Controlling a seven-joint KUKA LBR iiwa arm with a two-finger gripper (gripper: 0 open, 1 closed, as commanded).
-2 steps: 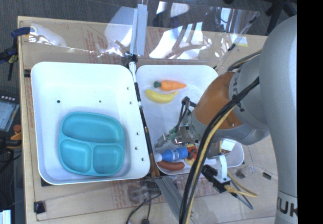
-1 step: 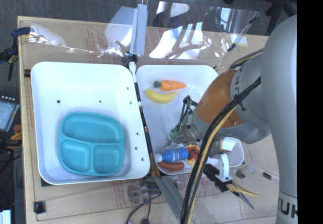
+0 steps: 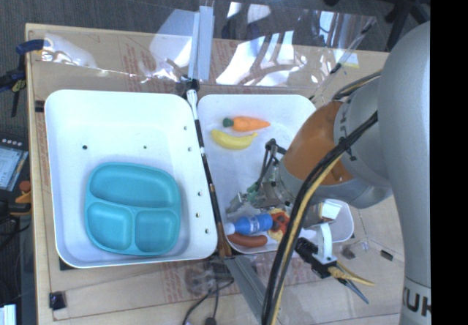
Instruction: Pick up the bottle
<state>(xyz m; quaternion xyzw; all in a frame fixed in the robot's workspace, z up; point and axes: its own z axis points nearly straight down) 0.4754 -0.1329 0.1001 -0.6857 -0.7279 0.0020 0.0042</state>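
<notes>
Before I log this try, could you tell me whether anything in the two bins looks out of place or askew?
Nothing looks spilled or damaged. The bottle lies on its side in the right bin's near corner, crowded against a sausage, rather than standing. The teal tray sits flat in the left bin; carrot and banana lie together.

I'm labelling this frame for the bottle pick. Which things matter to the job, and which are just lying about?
Part of the job:
- bottle, blue, lying in the right bin
- gripper, just above it

Lying about:
- carrot
- banana
- sausage
- teal tray in the left bin
</notes>
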